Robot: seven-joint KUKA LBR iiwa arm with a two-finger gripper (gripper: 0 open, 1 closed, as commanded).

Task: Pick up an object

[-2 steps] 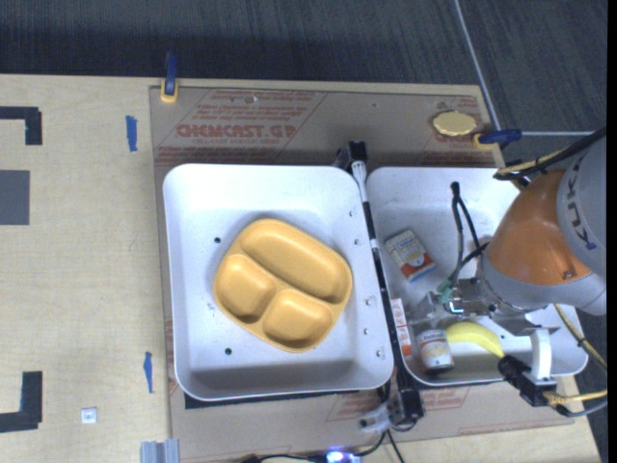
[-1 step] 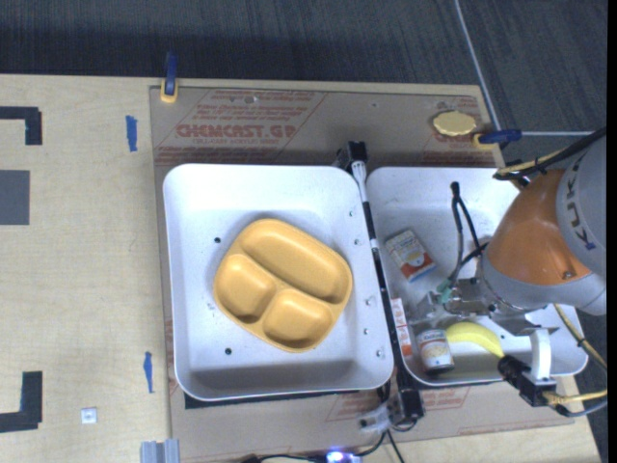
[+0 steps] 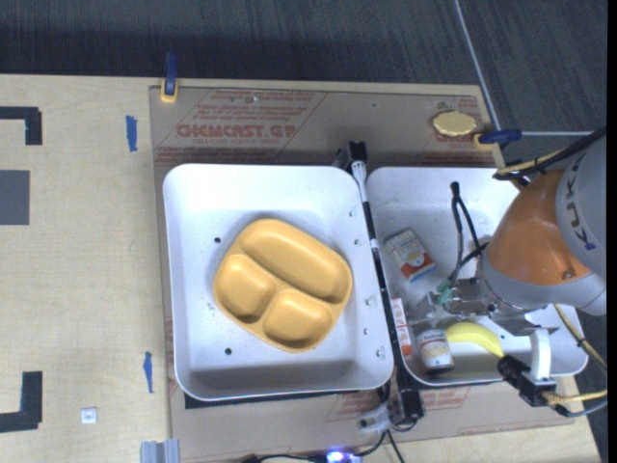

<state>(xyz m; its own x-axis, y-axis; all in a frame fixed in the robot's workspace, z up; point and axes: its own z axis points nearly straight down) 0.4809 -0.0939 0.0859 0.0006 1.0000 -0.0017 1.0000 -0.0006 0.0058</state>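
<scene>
A glossy yellow three-compartment tray (image 3: 281, 284) sits in the left bin (image 3: 193, 201). In the right bin (image 3: 424, 186), the pincer (image 3: 461, 302) hovers above a curved banana (image 3: 475, 338), a small carton (image 3: 408, 254) and a jar (image 3: 436, 348); its state is unclear.

A robotics lab: plywood bench (image 3: 77, 287) with tape marks, two white bins (image 3: 183, 258), cabling.

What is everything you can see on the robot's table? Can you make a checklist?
Surface: wooden bench bearing a left white bin and a right white bin.
Job's things: yellow three-part tray in the left bin; banana, small jar and small carton in the right bin.
Clutter: round yellow disc on the bench.
Grippers: gripper hidden under the wrist; state unclear.
Cables: black cable over the right bin.
Surroundings: dark floor.
</scene>
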